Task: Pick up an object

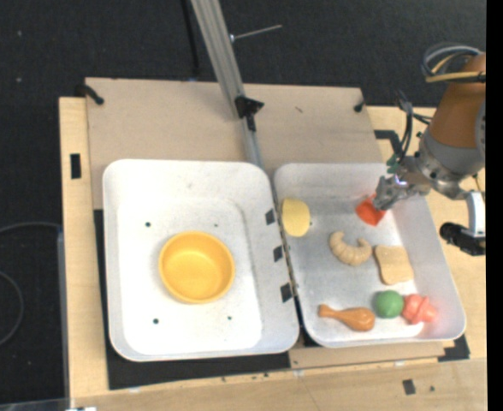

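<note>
While the tool [387,192] hangs over the small red piece [370,212], a miss looks likely

Whether its fingers are parted or closed I cannot tell; the red piece lies in the right bin [320,182] at about one o'clock, near the far wall, so a descent slightly off could nudge it against the rim. The croissant [351,248] and toast slice [393,264] sit near at six o'clock; yellow lump [295,217], drumstick [348,317], green ball [388,303] lie further off; the yellow bowl [197,267] rests in the left bin [132,195]
</note>
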Controlling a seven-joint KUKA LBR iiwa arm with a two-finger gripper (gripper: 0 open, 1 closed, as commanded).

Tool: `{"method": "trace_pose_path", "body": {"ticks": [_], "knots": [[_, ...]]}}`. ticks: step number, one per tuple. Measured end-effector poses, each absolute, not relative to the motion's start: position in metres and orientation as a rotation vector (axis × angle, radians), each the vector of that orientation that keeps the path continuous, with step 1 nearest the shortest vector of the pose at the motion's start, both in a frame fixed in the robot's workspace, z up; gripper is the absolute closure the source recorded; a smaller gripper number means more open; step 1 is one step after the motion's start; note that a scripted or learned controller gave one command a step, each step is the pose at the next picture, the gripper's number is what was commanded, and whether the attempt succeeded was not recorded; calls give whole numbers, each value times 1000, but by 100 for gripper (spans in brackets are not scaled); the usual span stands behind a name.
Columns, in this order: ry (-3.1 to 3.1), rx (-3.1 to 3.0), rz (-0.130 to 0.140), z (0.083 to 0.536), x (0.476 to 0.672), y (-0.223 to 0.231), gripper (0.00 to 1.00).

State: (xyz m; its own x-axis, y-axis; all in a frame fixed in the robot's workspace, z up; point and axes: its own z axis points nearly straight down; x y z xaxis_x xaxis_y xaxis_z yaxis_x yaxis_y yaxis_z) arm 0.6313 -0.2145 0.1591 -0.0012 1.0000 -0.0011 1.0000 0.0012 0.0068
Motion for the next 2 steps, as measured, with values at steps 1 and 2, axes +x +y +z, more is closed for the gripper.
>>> {"method": "trace_pose_path", "body": {"ticks": [1,2], "knots": [[2221,2213,6,207,640,-213,100],[2223,2213,4,238,641,-215,100]]}}
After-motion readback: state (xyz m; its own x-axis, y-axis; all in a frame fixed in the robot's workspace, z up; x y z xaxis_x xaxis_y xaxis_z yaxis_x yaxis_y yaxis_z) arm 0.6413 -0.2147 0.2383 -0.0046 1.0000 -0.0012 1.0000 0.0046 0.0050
